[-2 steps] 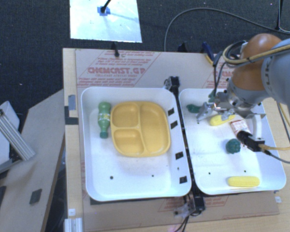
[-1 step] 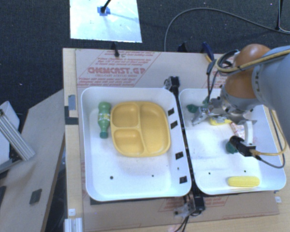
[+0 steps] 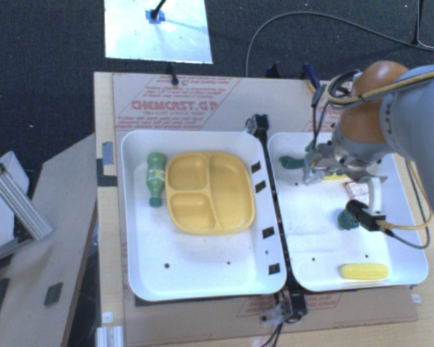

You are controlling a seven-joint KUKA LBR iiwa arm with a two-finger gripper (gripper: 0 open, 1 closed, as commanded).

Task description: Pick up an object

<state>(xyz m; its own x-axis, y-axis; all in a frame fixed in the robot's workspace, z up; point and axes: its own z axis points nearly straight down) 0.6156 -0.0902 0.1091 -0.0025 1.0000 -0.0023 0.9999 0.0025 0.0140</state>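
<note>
My gripper (image 3: 312,172) hangs low over the back left part of the right bin (image 3: 311,266). A dark green object (image 3: 291,162) lies just left of it, close to or touching it; I cannot tell which. A small red and white packet (image 3: 356,190) lies to the gripper's right. A teal object (image 3: 346,220) rests further forward, partly behind the arm's black cable fitting. Near the bin's front right corner lies a yellow corn-like piece (image 3: 364,271).
The left bin (image 3: 202,273) holds a yellow divided plate (image 3: 208,192) and a green bottle (image 3: 155,178) lying beside its left edge. A black-clipped divider (image 3: 271,208) separates the bins. The grey arm with its orange band (image 3: 369,100) overhangs the right bin's back right.
</note>
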